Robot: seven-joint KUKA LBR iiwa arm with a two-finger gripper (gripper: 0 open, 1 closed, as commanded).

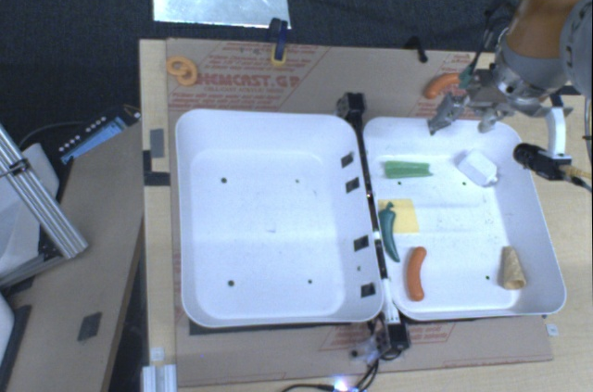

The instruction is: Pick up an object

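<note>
Six items lie in the right bin [542, 237], all placed here w/ respect to the black divider clips [357, 186] running between the two bins. Just right of the clips, near the top, is a flat pale-green piece [408, 169]. Below it a yellow square [401, 216] sits close to the clips, and a dark green pepper [388, 231] lies along its left edge, nearly touching the clips. Further down, still near the clips, is an orange-red sausage-shaped piece [416, 273], roughly upright in the view. Well right of the clips: a small white block [477, 169] toward the bin's far side and a tan, bread-like piece [511, 268] by the near right corner.

The left bin [269, 214] is on the other side of the clips. An orange object [441, 85] rests on the cardboard beyond the right bin (outside it), up and right of the clips.

The gripper [463, 116] hangs over the far edge of the right bin, up and right of the clips, above the white block and apart from it. Its two fingers are spread w/ a gap between them and nothing in that gap. The arm [547, 19] comes in from the right.
</note>
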